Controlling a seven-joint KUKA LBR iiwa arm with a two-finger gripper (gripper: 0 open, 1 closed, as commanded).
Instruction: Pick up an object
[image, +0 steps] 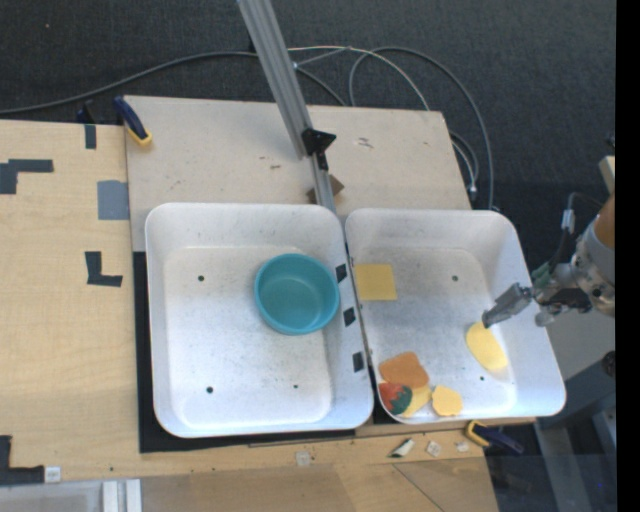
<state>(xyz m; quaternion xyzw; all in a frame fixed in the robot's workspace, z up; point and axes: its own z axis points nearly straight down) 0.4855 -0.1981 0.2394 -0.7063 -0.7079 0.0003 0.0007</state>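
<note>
My gripper (522, 312) hangs over the right edge of the right bin (440, 238), open, with nothing between its fingers. Its left finger (502, 306) points down toward a pale yellow oval piece (487, 348) lying just below it, apart from it. A flat yellow square (376, 282) lies near the bin's left wall. At the front of the bin sit an orange piece (404, 368), a small red-green-yellow ball (400, 399) and a small yellow round piece (446, 401). A teal bowl (295, 292) stands upright in the left bin (180, 330).
A grey metal pole (285, 90) slants from the top of the view down to the gap between the bins. Cables (420, 70) loop behind the right bin. A blue-and-yellow clamp (132, 122) lies on the board at the back left.
</note>
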